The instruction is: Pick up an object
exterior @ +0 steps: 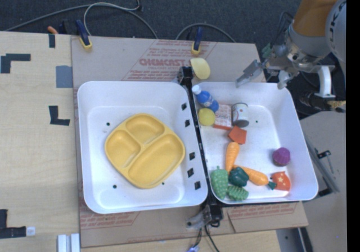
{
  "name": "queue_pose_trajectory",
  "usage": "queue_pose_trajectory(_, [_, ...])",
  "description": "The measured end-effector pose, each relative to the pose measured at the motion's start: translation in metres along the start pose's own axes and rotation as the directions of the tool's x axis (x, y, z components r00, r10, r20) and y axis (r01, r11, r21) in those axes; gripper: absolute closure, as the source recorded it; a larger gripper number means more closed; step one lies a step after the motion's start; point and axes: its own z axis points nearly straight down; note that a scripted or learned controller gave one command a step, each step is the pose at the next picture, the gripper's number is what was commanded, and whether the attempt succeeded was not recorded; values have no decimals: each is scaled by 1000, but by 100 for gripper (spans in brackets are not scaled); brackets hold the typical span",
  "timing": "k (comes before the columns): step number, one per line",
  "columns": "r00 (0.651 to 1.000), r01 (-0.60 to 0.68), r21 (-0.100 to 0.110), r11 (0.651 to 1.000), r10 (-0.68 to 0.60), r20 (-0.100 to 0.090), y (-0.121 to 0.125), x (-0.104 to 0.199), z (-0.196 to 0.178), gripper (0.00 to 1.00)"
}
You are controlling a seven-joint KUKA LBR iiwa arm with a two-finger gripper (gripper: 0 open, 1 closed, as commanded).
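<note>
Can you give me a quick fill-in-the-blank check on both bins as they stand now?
1. The yellow divided plate lies in the ____ bin.
2. The purple ball lies in the ____ bin.
3. The gripper hovers over the right bin's ____ rim.
4. The small can lies beside an orange ____.

Missing words: left; right; far; block

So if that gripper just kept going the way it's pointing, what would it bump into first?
Probably the far rim of the right bin: the gripper angles down-left just above it. Height is unclear; clearing the rim, it might meet the small can.
</note>
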Motion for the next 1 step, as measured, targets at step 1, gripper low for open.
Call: queue_pose_trajectory(1, [1000, -1, 5, 1000, 1, -2, -92, 31, 93, 0])
